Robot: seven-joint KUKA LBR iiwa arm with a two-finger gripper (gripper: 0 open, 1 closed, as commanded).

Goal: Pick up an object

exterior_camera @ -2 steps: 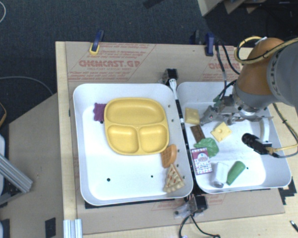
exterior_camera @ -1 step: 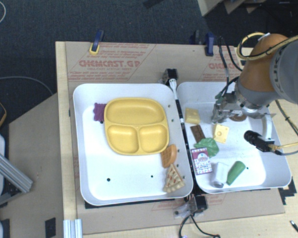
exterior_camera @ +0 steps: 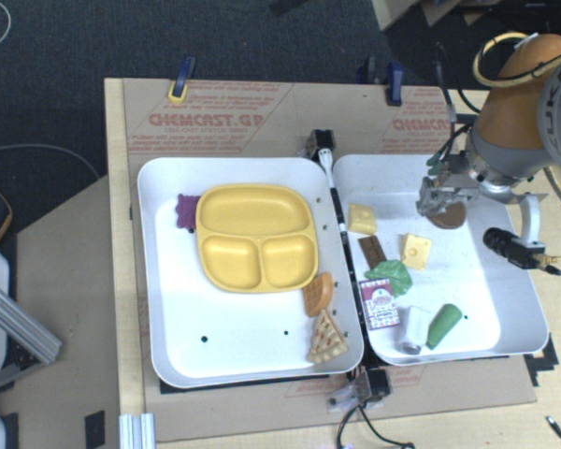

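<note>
The gripper (exterior_camera: 442,197) sits in the upper part of the right white bin (exterior_camera: 514,330), directly over a round brown object (exterior_camera: 448,216); finger state cannot be determined. Nearby lie two pale yellow cheese cubes (exterior_camera: 362,219), a brown bar (exterior_camera: 373,250), a green leafy piece (exterior_camera: 391,275), a pink printed carton (exterior_camera: 381,304) and a green pepper-shaped item (exterior_camera: 443,325). The left bin (exterior_camera: 168,335) carries a yellow compartment tray (exterior_camera: 256,236).

2 white bins (exterior_camera: 168,279), 1 yellow tray (exterior_camera: 257,237), 2 cheese pieces (exterior_camera: 362,219).

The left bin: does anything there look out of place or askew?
Mostly tidy. The yellow plate sits slightly turned and covers part of a purple item; a waffle piece lies against the left bin rim.
</note>
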